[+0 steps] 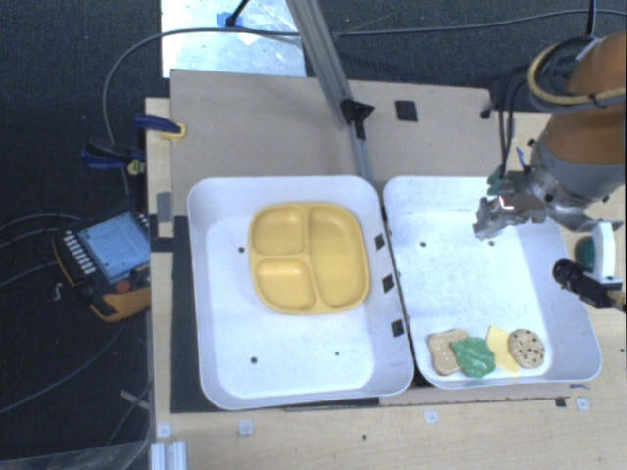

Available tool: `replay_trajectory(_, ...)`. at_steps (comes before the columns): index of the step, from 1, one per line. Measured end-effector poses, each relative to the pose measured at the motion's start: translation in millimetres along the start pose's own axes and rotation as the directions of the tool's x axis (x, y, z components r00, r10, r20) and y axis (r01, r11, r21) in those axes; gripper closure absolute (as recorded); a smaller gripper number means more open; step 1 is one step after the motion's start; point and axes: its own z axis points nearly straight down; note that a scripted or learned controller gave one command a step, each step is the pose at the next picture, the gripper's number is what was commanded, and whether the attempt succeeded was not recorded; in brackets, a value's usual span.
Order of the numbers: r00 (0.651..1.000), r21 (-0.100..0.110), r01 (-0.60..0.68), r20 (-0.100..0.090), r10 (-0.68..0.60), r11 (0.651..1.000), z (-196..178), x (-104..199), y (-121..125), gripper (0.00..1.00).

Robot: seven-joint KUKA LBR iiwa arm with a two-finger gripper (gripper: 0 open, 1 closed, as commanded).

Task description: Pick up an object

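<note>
In the left-hand shallow white plastic bin (225, 360) lies a pale yellow three-compartment plastic plate (309, 258), flat on the bin floor and a little above its middle, with bare white floor on every side. It looks stiff and light, but wide and low, with a smooth rounded rim that I judge would slip between two narrow fingers; the raised dividers between its compartments seem the most promising place to pinch (though only from straight above). Across the seam, the right-hand shallow white plastic bin (578, 355) carries a huddle of small toy-food pieces along its near edge: a tan bread-slice-shaped piece (444, 351), touching a green leafy lump (476, 357), then a yellow cheese-like wedge (504, 349), and last a round brown chocolate-chip cookie (527, 348). All appear light and probably rigid, save the green one, which may give a little. They sit packed together, so I would take the cookie by its free outer edge, or the bread piece from its left side, rather than reach into the middle. Up and to the right, the grey arm's hand (495, 215) hangs over the upper part of the right bin, well apart from the food pieces, and I cannot tell whether it is parted or closed; nothing is visibly held.
</note>
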Motion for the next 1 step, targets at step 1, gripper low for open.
replay_trajectory(1, 1.000, 0.001, 0.005, -0.002, -0.005, 1.000, -1.7, 46.9, -1.1, 1.00)
